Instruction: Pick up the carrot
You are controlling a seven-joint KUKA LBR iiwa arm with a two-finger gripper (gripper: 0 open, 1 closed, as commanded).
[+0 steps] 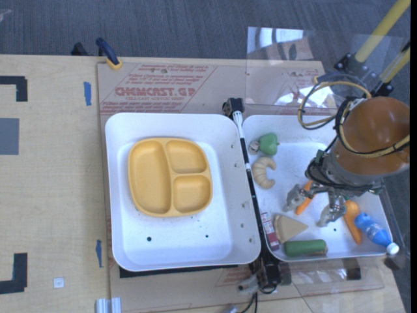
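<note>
The orange carrot (pixel 352 219) lies in the right bin (pixel 293 156), near its right wall and beside a blue bottle (pixel 376 231). My gripper (pixel 315 206) hangs low over this bin, open, its two fingers spread apart with bare bin floor between them. The right fingertip (pixel 331 214) stands just left of the carrot, close to it or touching. A short orange piece (pixel 303 203) shows beside the left fingertip (pixel 294 197); I cannot tell what it is. The wrist hides the bin floor behind the fingers.
The right bin also holds a green pepper (pixel 268 143), a croissant (pixel 264 172), a tan wedge (pixel 290 227) and a green cucumber (pixel 305 247). A yellow divided plate (pixel 171 176) lies in the left bin (pixel 130 240). Cables loop above the wrist.
</note>
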